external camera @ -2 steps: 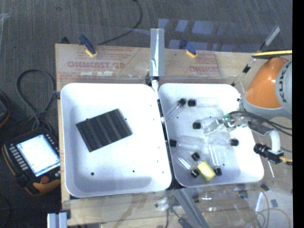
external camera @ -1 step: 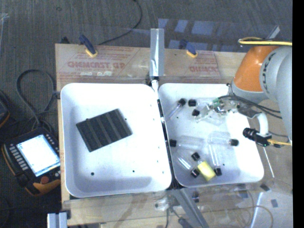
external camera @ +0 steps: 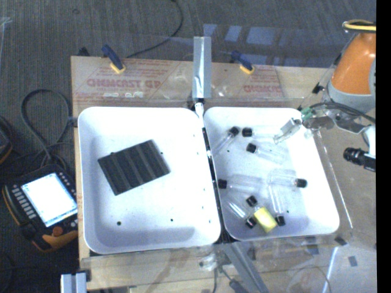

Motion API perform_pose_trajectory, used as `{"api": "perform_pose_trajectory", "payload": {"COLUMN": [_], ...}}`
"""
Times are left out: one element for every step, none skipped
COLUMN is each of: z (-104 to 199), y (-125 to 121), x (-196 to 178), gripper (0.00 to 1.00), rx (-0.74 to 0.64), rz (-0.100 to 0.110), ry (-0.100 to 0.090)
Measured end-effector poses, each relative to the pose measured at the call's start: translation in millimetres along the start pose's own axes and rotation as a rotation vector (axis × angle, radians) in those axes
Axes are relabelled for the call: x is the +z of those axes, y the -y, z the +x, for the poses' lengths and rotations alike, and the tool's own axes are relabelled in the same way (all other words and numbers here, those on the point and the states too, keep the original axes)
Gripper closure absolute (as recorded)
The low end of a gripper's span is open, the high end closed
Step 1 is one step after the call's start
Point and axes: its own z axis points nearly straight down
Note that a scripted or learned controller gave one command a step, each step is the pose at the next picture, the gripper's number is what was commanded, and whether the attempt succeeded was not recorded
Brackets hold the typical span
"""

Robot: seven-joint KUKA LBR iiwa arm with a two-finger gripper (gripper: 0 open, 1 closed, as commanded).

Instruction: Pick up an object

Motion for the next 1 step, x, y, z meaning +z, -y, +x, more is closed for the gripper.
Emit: {"api": "perform_pose_trajectory", "payload": {"z": [32.1], "y": [-5.9], "x": [73.8], "gripper": [0.00], "rx": [-0.074], "rz": [0.002], "ry": [-0.003]}}
